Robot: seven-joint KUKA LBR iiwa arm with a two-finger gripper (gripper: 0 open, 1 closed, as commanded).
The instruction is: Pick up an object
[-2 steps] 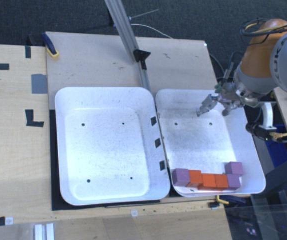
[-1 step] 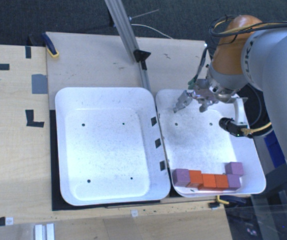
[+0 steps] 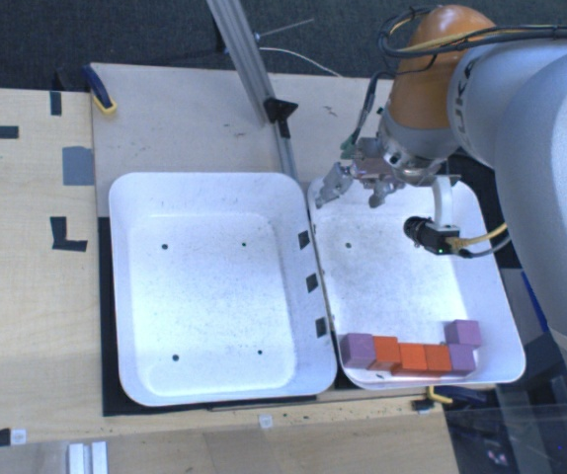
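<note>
Camera view: gripper (image 3: 355, 190) open, holding nothing

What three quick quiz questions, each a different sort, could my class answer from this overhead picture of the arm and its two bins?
1. True or false: the blocks lie in the left bin.
2. Which two colours are the blocks?
3. The gripper hovers over the right bin's: A) far end B) near end C) outside.

Key: 1 false; 2 purple and orange; 3 A.
</note>
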